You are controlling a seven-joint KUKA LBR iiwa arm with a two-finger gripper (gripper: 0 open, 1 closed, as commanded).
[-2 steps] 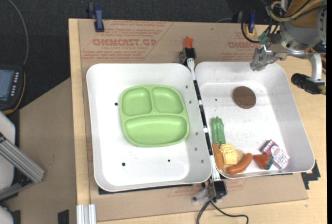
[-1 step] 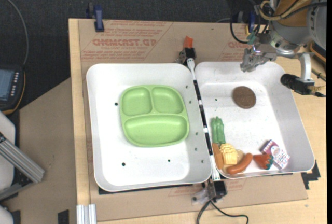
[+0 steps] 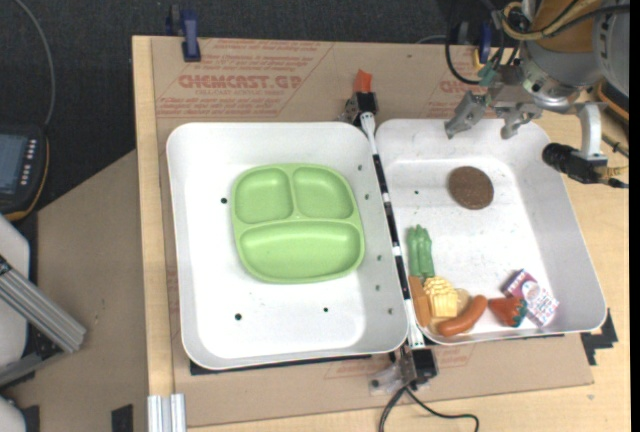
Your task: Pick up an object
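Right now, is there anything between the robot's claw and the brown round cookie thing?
No. In the camera view the gripper hangs open above the right bin's far edge, and only bare white bin floor lies between it and the brown disc.

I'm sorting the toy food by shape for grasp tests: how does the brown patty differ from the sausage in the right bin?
The brown patty is a flat, dark brown disc; the sausage is a long, orange-red cylinder. The patty lies alone mid-bin, while the sausage lies at the near edge, against the corn. Both lie in the right bin.
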